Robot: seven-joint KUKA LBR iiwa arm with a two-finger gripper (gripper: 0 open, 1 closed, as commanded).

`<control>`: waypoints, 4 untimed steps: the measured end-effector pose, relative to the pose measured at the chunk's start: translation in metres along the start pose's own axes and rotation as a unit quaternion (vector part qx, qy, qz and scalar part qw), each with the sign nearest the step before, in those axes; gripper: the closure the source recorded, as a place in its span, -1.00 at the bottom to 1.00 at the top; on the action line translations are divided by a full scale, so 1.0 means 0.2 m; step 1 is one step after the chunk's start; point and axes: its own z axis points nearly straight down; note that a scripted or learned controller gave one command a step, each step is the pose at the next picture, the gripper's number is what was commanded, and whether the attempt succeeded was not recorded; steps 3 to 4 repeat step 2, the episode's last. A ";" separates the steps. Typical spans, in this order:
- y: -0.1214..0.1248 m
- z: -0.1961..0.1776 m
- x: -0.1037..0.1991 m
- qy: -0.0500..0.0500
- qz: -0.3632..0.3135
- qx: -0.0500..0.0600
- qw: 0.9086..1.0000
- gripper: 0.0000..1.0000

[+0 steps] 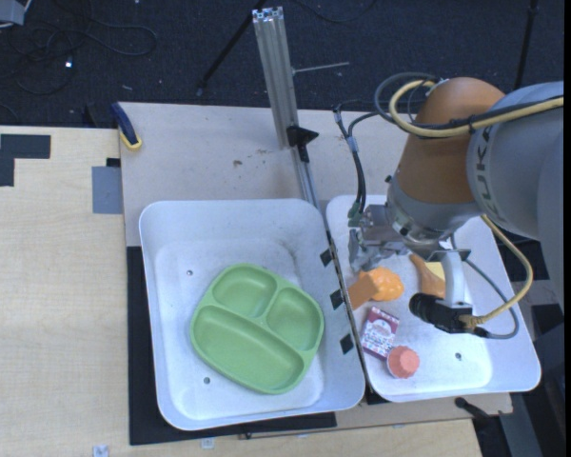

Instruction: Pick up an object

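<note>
My gripper (373,255) is low in the right bin (495,369), near its left wall, directly above an orange block-shaped object (376,286). The grey wrist and orange band cover most of the gripper body. A red-and-white packet (379,331) lies just in front of the orange object, and a small round salmon-coloured object (403,361) sits beside the packet. A yellow-orange wedge (430,274) lies to the right, partly behind a black cable.
The left bin (171,246) holds a green divided plate (257,327). An aluminium post (278,74) rises behind the bins. Black and yellow cables (447,314) hang from the arm over the right bin.
</note>
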 end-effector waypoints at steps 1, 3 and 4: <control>0.06 0.00 0.24 0.000 0.000 -0.001 1.000 1.00; 0.04 0.02 0.54 0.000 -0.001 -0.001 1.000 1.00; 0.04 0.02 0.54 0.000 -0.001 -0.001 1.000 1.00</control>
